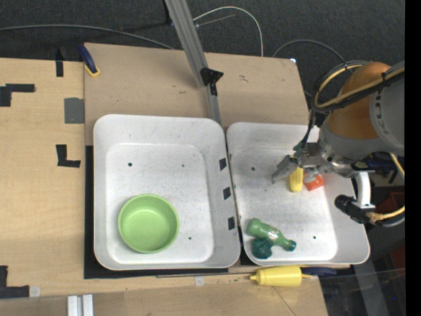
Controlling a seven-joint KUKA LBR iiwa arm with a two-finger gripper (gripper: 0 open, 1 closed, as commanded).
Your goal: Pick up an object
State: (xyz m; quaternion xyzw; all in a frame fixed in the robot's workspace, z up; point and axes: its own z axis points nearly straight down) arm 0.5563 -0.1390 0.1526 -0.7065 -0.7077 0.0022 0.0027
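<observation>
My gripper (297, 172) is low over the middle of the right bin (342, 245), with the grey arm and its orange band behind it at the right. It stands open, one grey finger (283, 169) splayed out to the left. A small yellow object (296, 180) lies just below the gripper, between the spread fingers, and a small orange object (315, 183) lies right beside it. I cannot see either one being gripped. A green bottle (270, 234) lies on its side near the bin's front left corner.
The left bin (158, 137) holds a green bowl (148, 223) at its front left. A yellow bottle (279, 276) lies on the bench in front of the right bin. A grey pole (191, 35) slants down to the bins' back edge.
</observation>
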